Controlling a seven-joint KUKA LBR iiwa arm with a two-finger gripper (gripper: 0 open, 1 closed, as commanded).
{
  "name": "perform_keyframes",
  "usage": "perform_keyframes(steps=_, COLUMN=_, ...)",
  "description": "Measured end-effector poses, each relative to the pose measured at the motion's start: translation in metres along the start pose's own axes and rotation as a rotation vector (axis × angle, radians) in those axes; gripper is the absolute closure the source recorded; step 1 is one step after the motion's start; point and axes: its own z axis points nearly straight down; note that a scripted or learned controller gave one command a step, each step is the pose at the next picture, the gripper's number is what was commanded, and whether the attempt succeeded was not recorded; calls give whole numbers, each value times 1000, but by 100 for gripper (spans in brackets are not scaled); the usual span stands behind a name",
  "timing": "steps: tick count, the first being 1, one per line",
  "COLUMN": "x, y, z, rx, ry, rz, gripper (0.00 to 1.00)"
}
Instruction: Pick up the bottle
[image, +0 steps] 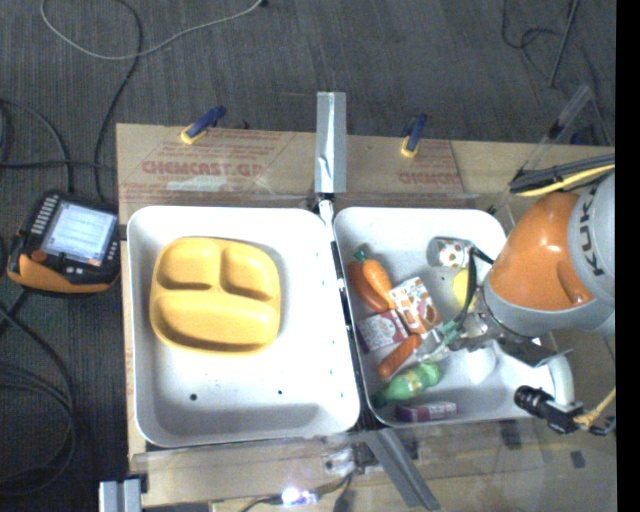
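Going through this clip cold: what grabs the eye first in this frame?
The big yellow compartment tray lying alone in the left bin stands out first. Next comes the arm's orange band, looming over the right bin, where a carrot, a green bottle and small packets are crowded together. The gripper sits low among that clutter, just above the bottle.

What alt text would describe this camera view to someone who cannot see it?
A grey and orange robot arm reaches into the right white bin of toy food, including a carrot and a green bottle. The left bin holds a yellow divided tray.
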Motion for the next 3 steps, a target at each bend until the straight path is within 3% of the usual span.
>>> perform_keyframes(steps=1, x=0, y=0, z=0, rx=0, ry=0, rz=0, gripper=0)
perform_keyframes(steps=2, x=-27, y=0, z=34, rx=-18, ry=-11, rz=-345, gripper=0)
perform_keyframes(steps=3, x=17, y=9, z=35, rx=-18, ry=-15, rz=-16, gripper=0)
